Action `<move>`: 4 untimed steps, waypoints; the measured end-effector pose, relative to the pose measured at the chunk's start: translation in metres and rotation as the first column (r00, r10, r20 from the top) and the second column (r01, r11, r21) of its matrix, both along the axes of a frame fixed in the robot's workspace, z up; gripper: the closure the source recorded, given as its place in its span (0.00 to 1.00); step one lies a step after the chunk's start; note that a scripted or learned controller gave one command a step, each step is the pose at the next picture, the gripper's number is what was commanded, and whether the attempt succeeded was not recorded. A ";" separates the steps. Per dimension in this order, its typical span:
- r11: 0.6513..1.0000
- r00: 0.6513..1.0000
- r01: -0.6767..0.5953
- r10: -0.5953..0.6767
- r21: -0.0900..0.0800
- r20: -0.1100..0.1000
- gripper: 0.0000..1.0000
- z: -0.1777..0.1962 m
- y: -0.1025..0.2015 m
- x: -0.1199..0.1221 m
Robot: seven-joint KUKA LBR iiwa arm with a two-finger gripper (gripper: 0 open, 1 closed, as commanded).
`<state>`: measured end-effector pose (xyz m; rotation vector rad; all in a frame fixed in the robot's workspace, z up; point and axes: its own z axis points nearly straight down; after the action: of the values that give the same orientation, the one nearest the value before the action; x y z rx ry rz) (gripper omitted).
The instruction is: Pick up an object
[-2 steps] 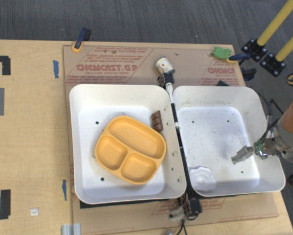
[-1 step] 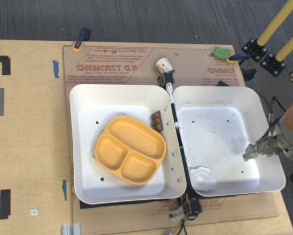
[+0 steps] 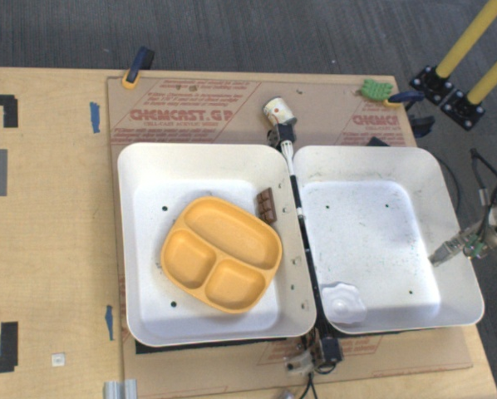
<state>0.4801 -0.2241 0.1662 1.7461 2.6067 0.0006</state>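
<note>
1. Nearest, in the near-left corner of the right bin point(image 3: 373, 223): a pale object point(image 3: 344, 302), lying loose, likely the closest candidate to pick.
2. In the left bin point(image 3: 149, 181): yellow divided plate point(image 3: 223, 252) lying flat, compartments bare; small brown piece point(image 3: 266, 205) just beside its far edge.
3. At the right bin's right rim: gripper point(image 3: 456, 249), apparently reaching in. Open or closed, impossible to tell; nothing seen held.
</note>
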 end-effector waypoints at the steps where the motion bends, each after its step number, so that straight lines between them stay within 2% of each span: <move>1: 1.000 1.000 -0.020 0.020 0.000 0.000 1.00 0.009 0.000 0.016; 2: 0.873 0.873 -0.487 0.487 -0.002 0.000 1.00 0.036 0.000 0.000; 3: 0.618 0.618 -0.786 0.786 -0.004 -0.001 1.00 0.025 0.001 0.052; 4: 0.145 0.145 -0.989 0.989 -0.005 -0.003 1.00 0.029 0.002 0.090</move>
<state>0.5697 -0.2216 0.1948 -0.3822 3.1110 -0.0013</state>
